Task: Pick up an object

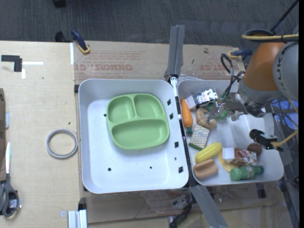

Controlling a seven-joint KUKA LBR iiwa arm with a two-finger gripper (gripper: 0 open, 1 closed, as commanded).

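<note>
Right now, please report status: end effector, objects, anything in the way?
End effector low in right bin, over toy food near carrot. Grip state unclear, nothing seen held. Corn, hot dog crowd nearby.

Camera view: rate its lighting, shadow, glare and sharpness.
Camera view: even, soft light; a faint shadow along the left bin's inner wall beside the green plate; no strong glare on the white plastic; the toy food is fairly sharp, the gripper small and slightly soft, the dark floor at top dim.
</note>
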